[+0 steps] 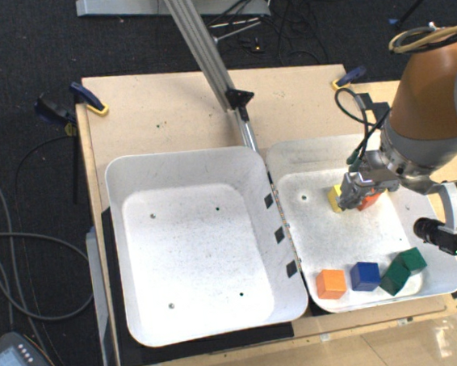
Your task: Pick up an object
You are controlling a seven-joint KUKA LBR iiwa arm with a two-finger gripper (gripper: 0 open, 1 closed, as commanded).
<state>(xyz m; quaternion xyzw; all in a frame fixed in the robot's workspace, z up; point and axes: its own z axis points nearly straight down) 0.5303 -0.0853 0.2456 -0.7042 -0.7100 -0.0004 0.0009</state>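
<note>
Camera view is showing the left bin (193, 247) lying bare of objects, and beside it the right bin (310, 190) carrying all the pieces. Along that bin's near edge an orange block (331, 283), a blue block (366, 276) and a green block (403, 270) are sitting in a row, untouched and well apart from the arm. Farther back, a yellow piece (335, 198) and a red piece (367, 199) are peeking out on either side of the gripper (352, 199), which is hanging low over them. Whether it is clamped or released I cannot tell, as the wrist is hiding it. Judging from this, the approach is looking complete, while a confirmed grasp and the lift are remaining to be done.
</note>
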